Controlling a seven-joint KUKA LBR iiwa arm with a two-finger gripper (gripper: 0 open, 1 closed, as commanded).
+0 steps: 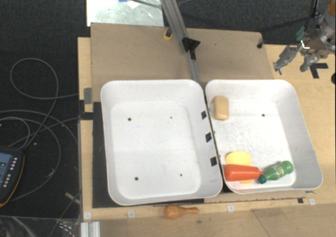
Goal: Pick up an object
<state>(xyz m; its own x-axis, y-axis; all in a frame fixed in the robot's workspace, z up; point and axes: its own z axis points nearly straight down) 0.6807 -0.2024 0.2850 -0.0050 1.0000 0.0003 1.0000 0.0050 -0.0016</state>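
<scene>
We are looking down on two shallow white bins sitting side by side on the bench point(241, 47). The left bin point(107, 125) is showing its bare white floor with a few small dark dots. The right bin point(294, 104) is holding four things: a tan block point(220, 108) is lying near its far left corner, close against the wall shared with the left bin, while a yellow piece point(239, 158), an orange carrot-like toy point(241, 172) and a green bottle point(276, 171) are crowding along its near edge. The yellow piece is touching the orange toy just behind it, and the green bottle is lying on its side with its cap end meeting the orange toy's tip. The middle and far right of the right bin's floor are lying open, so the tan block is standing well apart from the near cluster. A brown pear-shaped thing point(181, 210) is resting outside the bins, on the bench's near edge below the left bin. The gripper point(300, 60) is hanging over the bench's far right corner, beyond the right bin's far rim, with its two fingers spread apart and nothing between them.
</scene>
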